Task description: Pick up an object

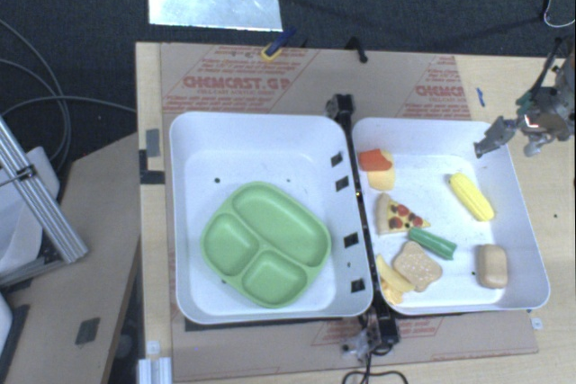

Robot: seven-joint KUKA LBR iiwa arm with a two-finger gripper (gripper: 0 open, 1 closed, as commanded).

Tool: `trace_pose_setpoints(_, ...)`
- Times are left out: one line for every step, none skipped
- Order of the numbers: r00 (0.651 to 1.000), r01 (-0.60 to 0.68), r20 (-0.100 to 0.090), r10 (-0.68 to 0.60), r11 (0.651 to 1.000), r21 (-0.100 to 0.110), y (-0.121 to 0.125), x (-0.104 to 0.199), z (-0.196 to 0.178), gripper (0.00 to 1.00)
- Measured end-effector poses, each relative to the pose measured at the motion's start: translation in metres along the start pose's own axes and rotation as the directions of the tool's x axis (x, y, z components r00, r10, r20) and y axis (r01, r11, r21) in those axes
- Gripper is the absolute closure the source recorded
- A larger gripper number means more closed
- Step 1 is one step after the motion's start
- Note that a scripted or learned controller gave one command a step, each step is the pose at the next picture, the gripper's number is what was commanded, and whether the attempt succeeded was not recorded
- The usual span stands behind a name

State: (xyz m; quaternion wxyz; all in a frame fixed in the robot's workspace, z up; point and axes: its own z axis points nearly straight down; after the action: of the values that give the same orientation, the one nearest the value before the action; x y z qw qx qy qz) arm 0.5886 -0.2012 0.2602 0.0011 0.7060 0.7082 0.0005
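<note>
1. In the right-hand bin (531, 270), toy food pieces lie scattered on the white floor, none of them lifted.
2. A yellow corn cob (472, 196) lies at a slant near the bin's right side, closest of all the pieces to the arm.
3. Against the divider near the bin's far-left corner sits an orange-and-yellow wedge (378, 168), and just in front of it a pizza slice (396, 216) with red dots.
4. A green bean pod (433, 242) lies next to the pizza slice, touching or nearly touching a slice of toast (418, 266) in front of it.
5. A yellow piece (389, 281) is tucked beside the toast at the bin's near-left corner; what it is I cannot tell.
6. A tan bread roll (491, 265) rests apart from the rest, toward the near-right corner.
7. The gripper (490, 144) hangs over the far-right corner of this bin, above the rim, with nothing between its fingers that I can see; whether it is open or closed I cannot tell.
8. The left-hand bin (193, 139) holds a green divided plate (265, 243) with three compartments.
9. Both bins sit on a cardboard sheet (238, 76) printed with red lettering, which covers the worktop (103, 193).
</note>
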Motion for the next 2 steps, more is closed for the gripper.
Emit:
trace_pose_setpoints(1.0,-0.003,-0.006,0.003,1.0,0.016,-0.054,0.008,0.137,0.0)
trace_pose_setpoints(1.0,-0.007,-0.002,0.007,1.0,-0.001,-0.103,-0.006,0.175,0.0)
